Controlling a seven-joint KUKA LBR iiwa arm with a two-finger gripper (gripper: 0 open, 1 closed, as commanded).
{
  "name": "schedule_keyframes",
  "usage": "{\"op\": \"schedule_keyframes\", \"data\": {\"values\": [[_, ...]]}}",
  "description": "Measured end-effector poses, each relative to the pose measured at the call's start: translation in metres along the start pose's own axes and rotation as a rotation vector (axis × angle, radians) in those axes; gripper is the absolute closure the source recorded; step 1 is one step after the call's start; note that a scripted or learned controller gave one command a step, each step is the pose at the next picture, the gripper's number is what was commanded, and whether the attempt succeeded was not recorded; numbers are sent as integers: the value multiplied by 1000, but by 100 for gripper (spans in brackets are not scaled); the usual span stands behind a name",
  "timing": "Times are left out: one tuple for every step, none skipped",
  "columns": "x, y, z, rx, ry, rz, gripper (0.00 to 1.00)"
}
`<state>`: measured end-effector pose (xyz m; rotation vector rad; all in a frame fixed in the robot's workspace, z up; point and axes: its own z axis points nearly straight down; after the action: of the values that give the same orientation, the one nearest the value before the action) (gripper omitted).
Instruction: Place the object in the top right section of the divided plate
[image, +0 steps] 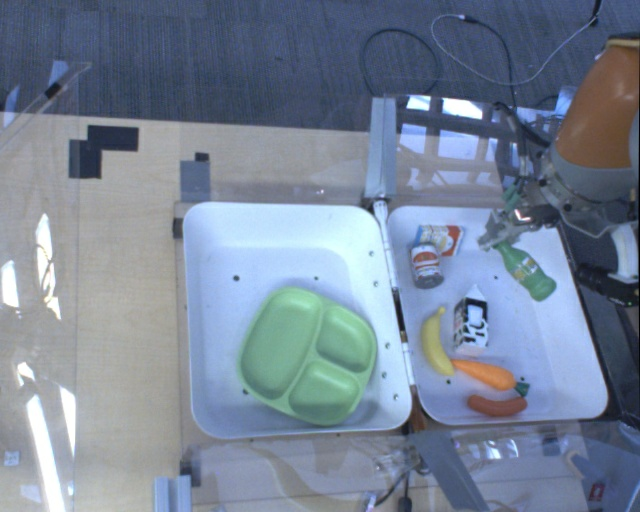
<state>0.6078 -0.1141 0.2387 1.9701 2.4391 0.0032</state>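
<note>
A green divided plate (308, 355) lies in the left bin (220, 250), toward its front right. The right bin (575, 350) holds a small can (427, 266), a red and white packet (443, 238), a green bottle (527, 272), a black and white carton (471, 322), a banana (434, 343), a carrot (486, 375) and a sausage (496, 405). My gripper (503, 228) hangs over the far right part of the right bin, just above and left of the green bottle's neck. Nothing shows between its fingers.
The arm's grey wrist and orange band (603, 100) fill the top right corner. A metal divider (381, 150) and frame stand behind the bins. Cables (440, 50) loop on the carpet at the back. A clear panel covers the bench's left side.
</note>
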Motion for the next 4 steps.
{"op": "schedule_keyframes", "data": {"values": [[1, -53, -134, -3, -1, -86, 100], [51, -61, 14, 6, 4, -134, 100], [145, -51, 36, 3, 5, -400, 100], [167, -43, 56, 5, 6, -438, 100]]}}
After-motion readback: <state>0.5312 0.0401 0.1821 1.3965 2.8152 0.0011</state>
